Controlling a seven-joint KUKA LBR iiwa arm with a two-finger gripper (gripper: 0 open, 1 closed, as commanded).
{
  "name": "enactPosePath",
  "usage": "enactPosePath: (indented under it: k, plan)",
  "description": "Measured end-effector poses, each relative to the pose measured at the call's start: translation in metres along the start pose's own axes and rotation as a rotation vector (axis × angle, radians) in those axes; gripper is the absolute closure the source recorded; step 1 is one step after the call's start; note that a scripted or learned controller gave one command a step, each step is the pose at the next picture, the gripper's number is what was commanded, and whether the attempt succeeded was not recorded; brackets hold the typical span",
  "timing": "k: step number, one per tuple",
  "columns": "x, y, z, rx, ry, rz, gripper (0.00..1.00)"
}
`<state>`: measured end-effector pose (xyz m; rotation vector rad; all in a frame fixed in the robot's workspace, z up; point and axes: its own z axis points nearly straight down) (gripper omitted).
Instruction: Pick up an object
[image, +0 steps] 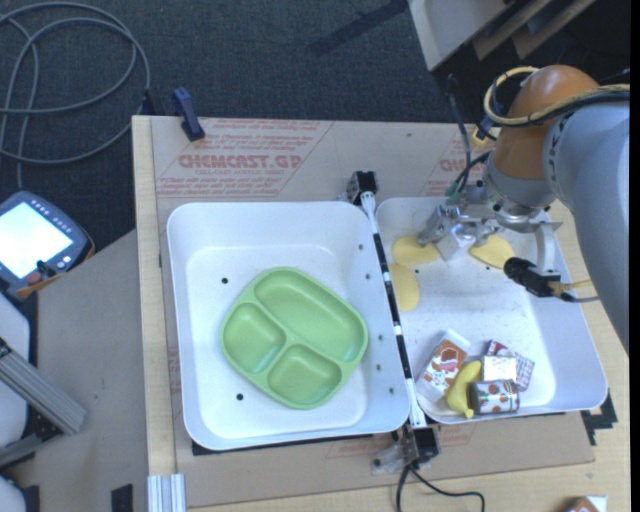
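The yellow pieces (410, 252) lie flat at the far end of the right bin (575, 345), just beside and partly under the hand (458, 232); they look thin, light and probably slick, so pinching an outer edge seems wiser than pressing down on the flat face. Whether the hand is open or closed cannot be told from this slant. At the bin's near end, small cartons (495, 380) and a banana (462, 385) crowd together, while the left bin (190, 300) on the counter (250, 155) carries a green divided plate (293, 335).
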<state>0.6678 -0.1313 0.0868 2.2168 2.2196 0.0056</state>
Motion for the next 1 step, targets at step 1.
enactPosePath:
  k: [1]
  plan:
    - [0.0001, 0.0009, -0.0107, -0.003, -0.002, -0.002, 1.0]
